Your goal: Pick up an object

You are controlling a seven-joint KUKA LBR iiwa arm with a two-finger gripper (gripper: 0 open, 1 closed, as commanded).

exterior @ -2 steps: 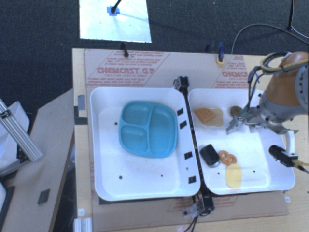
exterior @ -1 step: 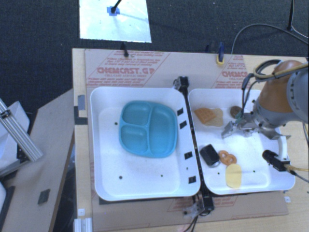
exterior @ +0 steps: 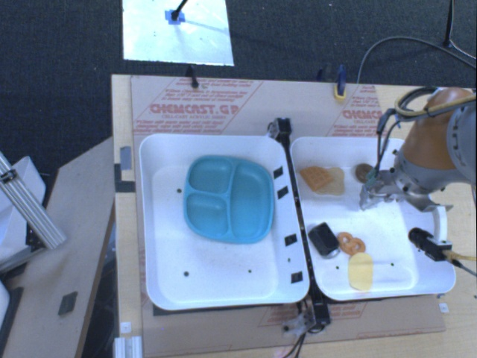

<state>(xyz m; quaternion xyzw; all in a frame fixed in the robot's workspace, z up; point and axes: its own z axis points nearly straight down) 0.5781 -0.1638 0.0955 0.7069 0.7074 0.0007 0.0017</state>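
Observation:
The right bin [exterior: 417,278] holds several small objects. An orange waffle-like piece [exterior: 322,179] lies at its back left, and a small brown round thing [exterior: 363,172] sits just right of it. A black block [exterior: 324,239], an orange pretzel [exterior: 349,242] and a pale yellow piece [exterior: 361,271] lie near the front. My gripper [exterior: 372,195] is low in this bin, just in front of the brown round thing and right of the waffle piece. Nothing is visibly held.
The left bin [exterior: 160,274] holds a blue divided plate [exterior: 229,198]. A black divider [exterior: 292,200] runs between the bins. The arm's orange band [exterior: 434,139] hangs over the right bin's back right corner. A black fitting with a cable [exterior: 426,245] sits by the right wall.

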